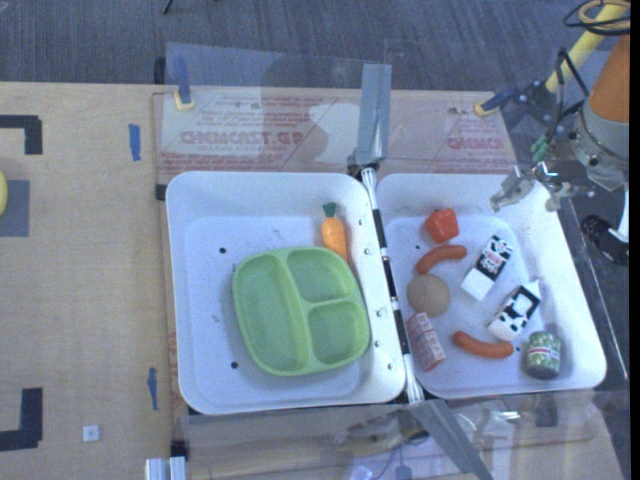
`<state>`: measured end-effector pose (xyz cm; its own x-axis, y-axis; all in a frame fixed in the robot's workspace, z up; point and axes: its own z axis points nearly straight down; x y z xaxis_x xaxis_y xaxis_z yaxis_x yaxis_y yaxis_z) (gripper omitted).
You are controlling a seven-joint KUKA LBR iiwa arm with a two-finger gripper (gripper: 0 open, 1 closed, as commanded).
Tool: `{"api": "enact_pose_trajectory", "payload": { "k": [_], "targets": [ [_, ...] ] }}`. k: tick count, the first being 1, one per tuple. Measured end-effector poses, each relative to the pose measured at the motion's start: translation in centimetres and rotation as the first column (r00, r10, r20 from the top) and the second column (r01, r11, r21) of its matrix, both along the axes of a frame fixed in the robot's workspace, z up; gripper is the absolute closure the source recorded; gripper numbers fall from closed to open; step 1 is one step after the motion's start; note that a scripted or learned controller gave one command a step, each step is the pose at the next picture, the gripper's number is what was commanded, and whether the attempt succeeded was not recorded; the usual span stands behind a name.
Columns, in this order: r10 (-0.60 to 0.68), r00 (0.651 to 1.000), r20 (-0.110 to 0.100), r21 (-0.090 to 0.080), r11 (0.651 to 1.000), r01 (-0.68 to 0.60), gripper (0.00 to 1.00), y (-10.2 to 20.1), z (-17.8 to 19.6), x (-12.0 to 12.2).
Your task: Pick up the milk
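Observation:
Two small white milk cartons with black cow patches lie in the right bin (pixel 585 298). One milk carton (pixel 488 265) is near the bin's middle, the other milk carton (pixel 516 311) lies a little nearer the front right. My gripper (pixel 525 192) hangs over the back right corner of that bin, up and to the right of the cartons and apart from them. Its fingers (pixel 503 195) are spread open and hold nothing.
The right bin also holds a red pepper (pixel 441 225), two sausages (pixel 441 258) (pixel 482 345), a brown potato (pixel 428 294), a red box (pixel 426 340) and a green can (pixel 543 354). In the left bin (pixel 195 268) sit a green divided plate (pixel 300 310) and a carrot (pixel 333 234).

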<state>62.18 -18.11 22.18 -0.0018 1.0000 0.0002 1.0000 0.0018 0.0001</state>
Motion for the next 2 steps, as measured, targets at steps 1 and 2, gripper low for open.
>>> {"api": "enact_pose_trajectory", "payload": {
  "k": [1,2],
  "targets": [
    [0.002,1.000,0.004,-0.002,1.000,-0.002,1.00,0.0,1.1,0.1],
    [0.004,1.000,0.008,-0.004,1.000,-0.004,1.00,0.1,2.2,0.2]
  ]
}}
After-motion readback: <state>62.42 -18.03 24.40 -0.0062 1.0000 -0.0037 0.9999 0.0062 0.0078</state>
